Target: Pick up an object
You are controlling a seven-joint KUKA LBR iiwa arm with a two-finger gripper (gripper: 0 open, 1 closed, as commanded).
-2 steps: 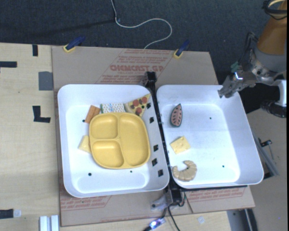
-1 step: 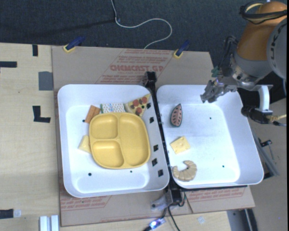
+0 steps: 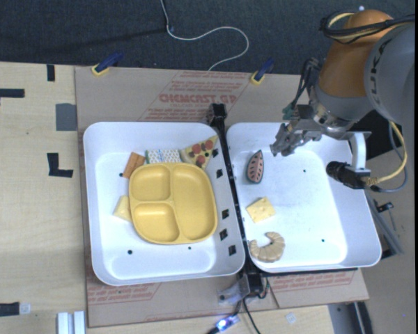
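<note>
My gripper (image 3: 284, 143) hangs over the far part of the right bin (image 3: 334, 214), its dark fingers pointing down and left with nothing seen between them. A dark red watermelon slice (image 3: 256, 166) lies just left and nearer of it, by the bin's left wall. A pale yellow cheese wedge (image 3: 260, 209) sits nearer the front, and a tan croissant (image 3: 267, 246) lies at the front left corner of that bin.
The left bin (image 3: 104, 152) holds a yellow divided plate (image 3: 173, 202), with a pizza slice (image 3: 201, 152), an orange piece (image 3: 133, 164), a patterned block (image 3: 163, 156) and a yellow wedge (image 3: 121, 207) around it. A black fitting (image 3: 341, 172) juts out right of the gripper.
</note>
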